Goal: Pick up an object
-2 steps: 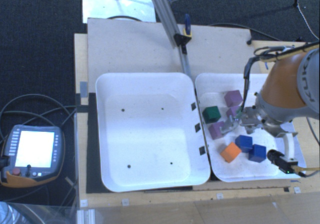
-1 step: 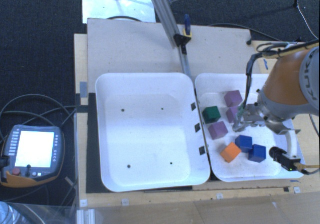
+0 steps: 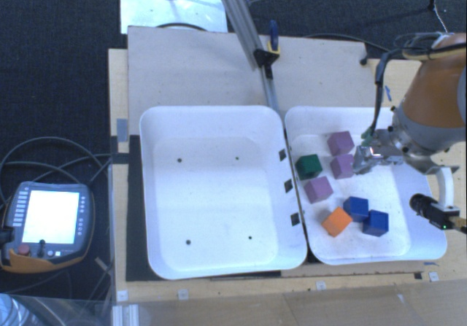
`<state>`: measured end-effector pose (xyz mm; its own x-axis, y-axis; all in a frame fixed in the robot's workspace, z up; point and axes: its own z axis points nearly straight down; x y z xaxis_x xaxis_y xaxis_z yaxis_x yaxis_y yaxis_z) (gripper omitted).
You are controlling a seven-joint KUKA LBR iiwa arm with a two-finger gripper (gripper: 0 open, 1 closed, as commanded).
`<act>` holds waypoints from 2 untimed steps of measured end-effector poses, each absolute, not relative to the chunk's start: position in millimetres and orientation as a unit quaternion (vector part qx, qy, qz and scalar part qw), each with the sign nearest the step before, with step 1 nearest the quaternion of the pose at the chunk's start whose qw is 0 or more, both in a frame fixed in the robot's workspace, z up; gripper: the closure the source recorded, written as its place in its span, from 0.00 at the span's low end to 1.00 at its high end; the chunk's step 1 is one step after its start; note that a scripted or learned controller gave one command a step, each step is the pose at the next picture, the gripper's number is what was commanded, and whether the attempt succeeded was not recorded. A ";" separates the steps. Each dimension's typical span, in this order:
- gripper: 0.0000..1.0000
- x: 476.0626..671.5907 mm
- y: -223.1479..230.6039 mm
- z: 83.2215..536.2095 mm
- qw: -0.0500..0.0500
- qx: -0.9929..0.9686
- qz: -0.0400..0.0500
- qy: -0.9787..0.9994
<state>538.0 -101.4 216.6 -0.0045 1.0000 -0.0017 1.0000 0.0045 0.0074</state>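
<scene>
Tool (image 3: 363,160) low in right white bin (image 3: 419,248), grip state unclear; positioned for pick. Small purple cube (image 3: 341,166) touching or just beside tool, likely target. Second purple cube (image 3: 340,143) just beyond; blue cubes (image 3: 365,214) nearer camera.

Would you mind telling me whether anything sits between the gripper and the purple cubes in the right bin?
Nothing visible does. The gripper is right beside the middle purple cube; the upper purple cube lies just above, and the green cube sits on their far side.
</scene>
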 end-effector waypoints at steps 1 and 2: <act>1.00 539.9 -101.8 267.5 0.003 0.705 0.002 0.709; 1.00 553.3 -48.0 268.1 0.001 0.703 0.002 0.711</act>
